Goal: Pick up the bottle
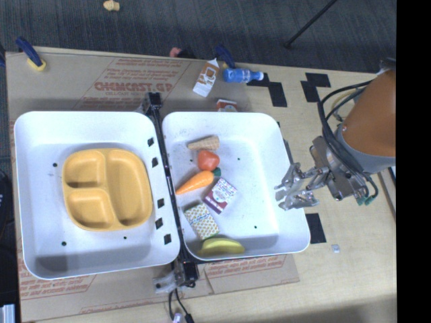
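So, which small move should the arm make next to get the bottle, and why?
Probably travel up and left toward the small blue plastic bottle, which lies on the bench beyond the right white bin. The metal two-finger gripper hangs at that bin's right rim, well apart from it.

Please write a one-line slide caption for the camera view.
Gripper hovers at the right bin's right rim; the bottle lies on the bench beyond the bins.

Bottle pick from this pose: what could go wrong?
1. The small blue plastic bottle lies on its side outside the bins, behind the right white bin; the hand hangs over that bin's right rim, so the reach may clip the rim.
2. A white carton close beside the bottle could be grabbed instead.
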`<state>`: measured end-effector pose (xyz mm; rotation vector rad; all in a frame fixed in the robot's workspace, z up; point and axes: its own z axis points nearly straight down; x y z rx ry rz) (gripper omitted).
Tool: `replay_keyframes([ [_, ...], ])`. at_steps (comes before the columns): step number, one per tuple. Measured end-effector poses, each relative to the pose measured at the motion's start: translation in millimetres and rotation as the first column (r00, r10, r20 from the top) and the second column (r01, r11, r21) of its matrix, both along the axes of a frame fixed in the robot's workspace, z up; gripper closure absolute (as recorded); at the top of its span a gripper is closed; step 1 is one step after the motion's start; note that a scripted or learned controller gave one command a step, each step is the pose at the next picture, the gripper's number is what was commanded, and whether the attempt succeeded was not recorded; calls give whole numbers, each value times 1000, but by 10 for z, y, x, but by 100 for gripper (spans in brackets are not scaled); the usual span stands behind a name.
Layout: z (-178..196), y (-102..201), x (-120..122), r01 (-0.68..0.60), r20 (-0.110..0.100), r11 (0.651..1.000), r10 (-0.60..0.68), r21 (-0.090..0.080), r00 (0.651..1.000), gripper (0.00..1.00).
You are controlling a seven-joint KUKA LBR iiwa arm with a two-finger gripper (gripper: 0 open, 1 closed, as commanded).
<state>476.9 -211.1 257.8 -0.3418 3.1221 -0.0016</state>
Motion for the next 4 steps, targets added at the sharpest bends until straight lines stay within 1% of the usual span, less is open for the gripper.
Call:
replay_keyframes([
  [1,71,4,90,-326,0,945,326,0,945,100],
  [4,385,14,117,-330,2,944,330,-3,944,100],
])
